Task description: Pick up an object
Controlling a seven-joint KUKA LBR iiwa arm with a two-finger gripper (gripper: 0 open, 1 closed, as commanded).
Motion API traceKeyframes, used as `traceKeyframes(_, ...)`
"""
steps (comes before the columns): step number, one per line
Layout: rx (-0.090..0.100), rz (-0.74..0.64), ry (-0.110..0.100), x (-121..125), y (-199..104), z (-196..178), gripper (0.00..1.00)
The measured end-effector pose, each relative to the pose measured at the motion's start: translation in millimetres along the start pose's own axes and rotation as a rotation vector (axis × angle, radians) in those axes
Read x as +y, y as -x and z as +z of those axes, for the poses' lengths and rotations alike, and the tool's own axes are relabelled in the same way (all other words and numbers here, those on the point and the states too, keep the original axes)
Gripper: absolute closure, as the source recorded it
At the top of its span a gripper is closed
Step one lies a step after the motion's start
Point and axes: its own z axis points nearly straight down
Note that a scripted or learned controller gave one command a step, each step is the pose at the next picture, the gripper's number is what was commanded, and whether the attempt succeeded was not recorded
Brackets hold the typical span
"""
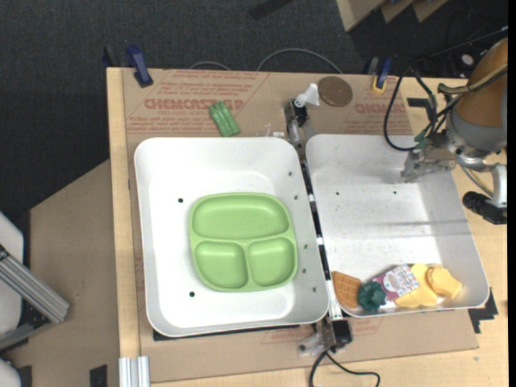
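The gripper hangs over the far right part of the right bin, its small fingers pointing down toward the bin floor; whether they are spread or pressed together cannot be told from this slant. Nothing shows between them. The objects to pick lie well apart from the jaws, toward the camera, in the bin's near corner: a waffle-like brown piece, a dark green lump, a pink-and-white packet and yellow pieces, all heaped touching one another. The grey arm reaches in from the right, wrist bent down above the bin's far edge. Left of the jaws, the left bin holds a green divided plate. On the cardboard behind it, red print reads roughly "CHEMCAST".
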Motion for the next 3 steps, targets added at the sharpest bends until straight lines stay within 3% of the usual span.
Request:
traceKeyframes(2, -0.003, 0.0, 0.007, 1, 0, -21, 1.0)
traceKeyframes(3, 0.002, 0.006, -0.01, -69, 0, -31, 1.0)
